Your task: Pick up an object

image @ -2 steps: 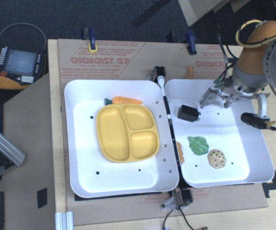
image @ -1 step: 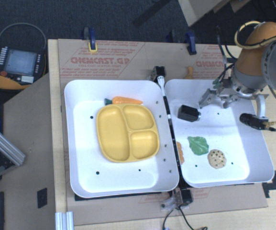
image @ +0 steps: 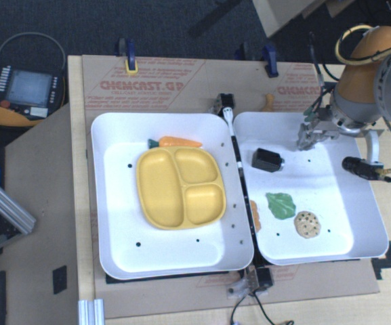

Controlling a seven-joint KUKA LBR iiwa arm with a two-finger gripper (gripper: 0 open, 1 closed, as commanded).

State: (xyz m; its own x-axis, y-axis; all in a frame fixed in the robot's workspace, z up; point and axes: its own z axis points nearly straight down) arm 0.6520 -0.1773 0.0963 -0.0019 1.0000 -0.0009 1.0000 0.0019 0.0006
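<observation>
Two bins side by side; near to far from the camera: in the right bin, a round speckled cookie sits nearest the front edge, well below and roughly under the gripper as the view runs. Just above-left of it, a green leaf piece, flat, irregular. Farther back, a small black block — likeliest target, judged from closeness alone: it lies just to the gripper's left and slightly toward the camera, near but not touching, long axis roughly left-right with a slight tilt. Block looks dark, boxy, matte, compact enough for a two-finger pinch. Gripper is at the back of the right bin, pointing down close to the bin floor; nothing visible between its tips, and whether the tips are apart or together — cannot tell, too small and blurred. Coming move would need a short shift leftward before closing. Far left of the gripper, the left bin holds a yellow divided plate with an orange carrot touching its back rim.
</observation>
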